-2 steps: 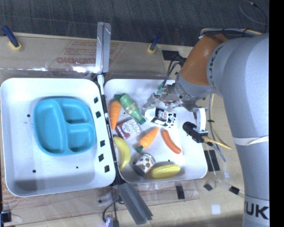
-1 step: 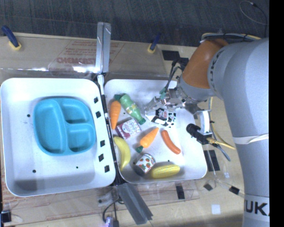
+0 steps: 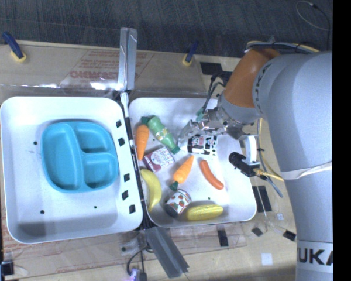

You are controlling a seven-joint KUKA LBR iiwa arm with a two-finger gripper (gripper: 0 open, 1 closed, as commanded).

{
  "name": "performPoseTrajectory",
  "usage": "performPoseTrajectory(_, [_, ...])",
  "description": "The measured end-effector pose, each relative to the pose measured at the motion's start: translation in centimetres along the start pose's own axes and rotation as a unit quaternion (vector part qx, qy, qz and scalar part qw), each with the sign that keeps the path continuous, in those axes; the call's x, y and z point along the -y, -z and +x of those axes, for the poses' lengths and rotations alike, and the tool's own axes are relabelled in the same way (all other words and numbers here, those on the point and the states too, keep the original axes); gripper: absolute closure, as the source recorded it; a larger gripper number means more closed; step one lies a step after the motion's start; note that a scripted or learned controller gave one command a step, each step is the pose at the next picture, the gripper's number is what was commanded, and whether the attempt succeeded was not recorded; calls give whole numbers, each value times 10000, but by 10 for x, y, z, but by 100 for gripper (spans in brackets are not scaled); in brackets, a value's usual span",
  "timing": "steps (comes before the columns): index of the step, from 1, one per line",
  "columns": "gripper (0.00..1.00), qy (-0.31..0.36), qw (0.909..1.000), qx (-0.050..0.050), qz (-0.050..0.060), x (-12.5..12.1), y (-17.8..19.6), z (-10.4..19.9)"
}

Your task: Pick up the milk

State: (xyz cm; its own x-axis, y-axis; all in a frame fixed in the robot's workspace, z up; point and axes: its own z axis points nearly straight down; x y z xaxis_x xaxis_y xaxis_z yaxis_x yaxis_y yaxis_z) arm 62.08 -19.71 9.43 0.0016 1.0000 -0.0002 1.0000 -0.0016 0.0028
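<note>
Left, blue tray [image 3: 79,155] in bin [image 3: 11,174], right bin [image 3: 245,206] holding milk [image 3: 159,158], end effector [image 3: 202,134] state unclear

This looks like a robot lab: a large grey arm [image 3: 292,127] reaches over a wooden table [image 3: 164,60] carrying two white bins [image 3: 11,215]. Blue clamps [image 3: 14,45] grip the table's far edge, plastic toy food [image 3: 187,168] fills the bin under the arm, and dark carpet [image 3: 164,10] lies beyond.

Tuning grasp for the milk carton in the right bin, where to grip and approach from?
Likely top-down: milk carton lies flat, tilted, hemmed by two carrots. Pinch its narrow sides. Gripper sits off to the camera's right of it.
</note>
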Motion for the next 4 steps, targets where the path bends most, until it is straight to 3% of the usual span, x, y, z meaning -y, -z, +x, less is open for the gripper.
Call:
performPoseTrajectory(1, [0, 523, 9986, 3, 7, -32, -1, 21])
performPoseTrajectory(2, [0, 1262, 9920, -7, 27, -6, -2, -12])
performPoseTrajectory(3, [0, 1548, 9879, -9, 20, 40, -2, -12])
performPoseTrajectory(4, [0, 1705, 9854, 1, 6, 27, -1, -13])
